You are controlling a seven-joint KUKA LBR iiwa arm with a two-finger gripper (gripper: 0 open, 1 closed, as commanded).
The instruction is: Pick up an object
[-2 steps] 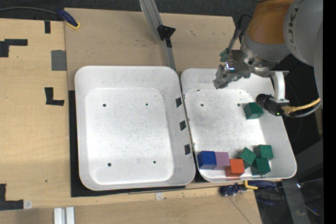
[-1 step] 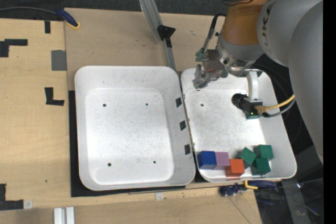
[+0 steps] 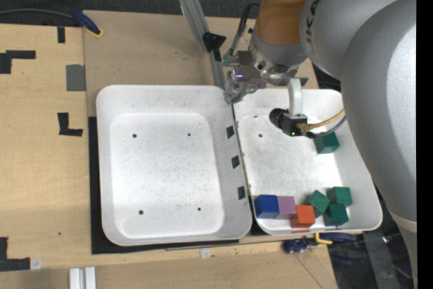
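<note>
Camera view: the gripper is hanging over the far-left corner of the right bin, right at its rim. I cannot tell if it is released or clenched.

A lone green block is lying by the right bin's right wall, well apart from the gripper. A blue cube, lilac cube, orange cube and three green blocks are crowding the right bin's near wall, touching each other.

Risks, judging from this:
- Going down here is likely meaning a hit on the right bin's rim, or a grab at nothing, since no block is lying under the gripper.
- In the crowded row, neighbours are probably blocking a clean grip.

Writing: dark letters are showing on the grey arm above the right bin, seemingly part of "KUKA" and not fully legible. The blocks are showing no labels.
</note>
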